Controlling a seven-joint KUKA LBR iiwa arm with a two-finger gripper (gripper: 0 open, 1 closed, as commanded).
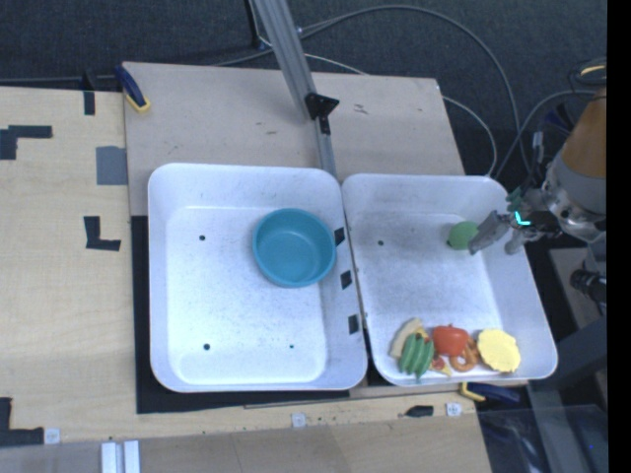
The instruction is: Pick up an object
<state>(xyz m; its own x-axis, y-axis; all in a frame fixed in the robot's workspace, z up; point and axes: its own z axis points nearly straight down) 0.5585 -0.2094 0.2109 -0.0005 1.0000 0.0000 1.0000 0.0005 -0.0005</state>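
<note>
Green ball (460,235) lies in the right bin (434,284), touching the gripper (498,236) at the bin's right wall, grip state unreadable, while toy food (449,349) sits at that bin's near edge and a blue bowl (294,247) left.

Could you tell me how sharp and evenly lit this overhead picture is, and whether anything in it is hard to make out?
In the camera view the light is soft and even, with faint shadows. The round blue plastic bowl is fairly crisp. The small green ball beside the two-finger gripper looks soft-edged. The small colourful toy pieces in the right white bin blur together.
</note>
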